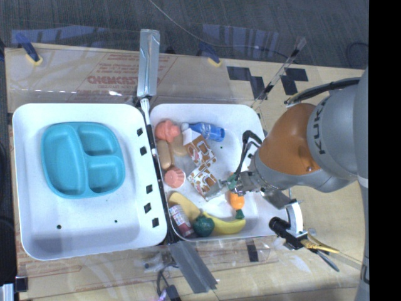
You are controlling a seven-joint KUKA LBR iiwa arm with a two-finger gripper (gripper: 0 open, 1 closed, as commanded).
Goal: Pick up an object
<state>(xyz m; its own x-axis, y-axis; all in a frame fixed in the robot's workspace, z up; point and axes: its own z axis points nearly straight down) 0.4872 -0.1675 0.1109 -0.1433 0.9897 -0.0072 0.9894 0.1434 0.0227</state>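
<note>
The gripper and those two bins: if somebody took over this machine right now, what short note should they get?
Gripper: down in the right bin, just above a small orange toy; whether it grips anything cannot be told.
Things: the right bin holds the banana, blue bottle, patterned cartons and other play food. The left bin holds a blue divided tray.
Done: arm lowered among the toys.
Left: nothing visibly lifted yet; a pick has to be confirmed.

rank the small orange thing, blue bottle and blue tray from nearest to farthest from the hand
1. small orange thing, right under the hand in the right bin.
2. blue bottle, at that bin's far edge.
3. blue tray, over in the left bin.
</note>
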